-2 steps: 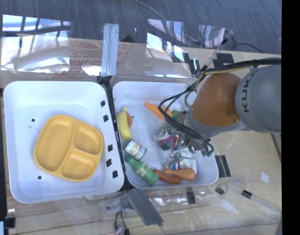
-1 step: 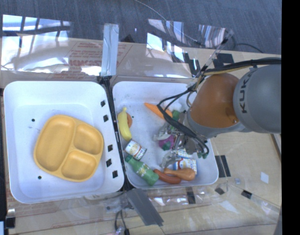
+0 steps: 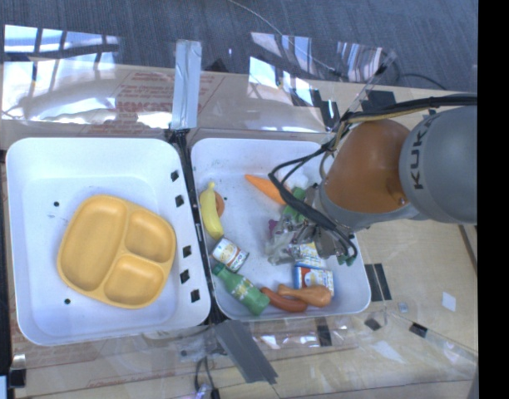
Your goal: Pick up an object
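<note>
Grey casing on the arm (image 3: 442, 169) reads "KUKA". The left bin (image 3: 22, 223) holds a yellow divided tray (image 3: 115, 250). The right bin (image 3: 246, 152) holds a banana (image 3: 210, 210), carrot (image 3: 267, 188), green bottle (image 3: 242, 289) and small jar (image 3: 229, 254). End effector (image 3: 300, 238) low among them; its grip state cannot be made out.

Right bin (image 3: 238, 152) crowded along its near half; open floor at its far-left corner.

Robot lab: taped bins (image 3: 96, 152), cables (image 3: 313, 214).
</note>
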Robot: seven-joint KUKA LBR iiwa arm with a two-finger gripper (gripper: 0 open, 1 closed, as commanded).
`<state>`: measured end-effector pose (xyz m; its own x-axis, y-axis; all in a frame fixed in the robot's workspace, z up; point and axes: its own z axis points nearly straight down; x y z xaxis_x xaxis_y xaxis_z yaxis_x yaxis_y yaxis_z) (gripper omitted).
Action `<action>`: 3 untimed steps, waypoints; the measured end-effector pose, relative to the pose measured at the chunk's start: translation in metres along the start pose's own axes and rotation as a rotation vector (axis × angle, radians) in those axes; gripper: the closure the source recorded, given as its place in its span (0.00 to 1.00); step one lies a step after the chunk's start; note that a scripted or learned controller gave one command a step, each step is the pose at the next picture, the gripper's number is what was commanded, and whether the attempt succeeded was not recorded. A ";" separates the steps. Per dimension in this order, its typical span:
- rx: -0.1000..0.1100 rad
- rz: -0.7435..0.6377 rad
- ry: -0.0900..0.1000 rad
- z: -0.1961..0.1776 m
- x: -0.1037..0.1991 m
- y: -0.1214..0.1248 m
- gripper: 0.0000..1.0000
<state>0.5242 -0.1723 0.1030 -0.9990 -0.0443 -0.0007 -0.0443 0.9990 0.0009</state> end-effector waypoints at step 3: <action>0.002 0.018 -0.008 -0.002 0.015 -0.013 1.00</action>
<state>0.5094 -0.1859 0.1045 -0.9996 -0.0265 -0.0087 -0.0265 0.9996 -0.0010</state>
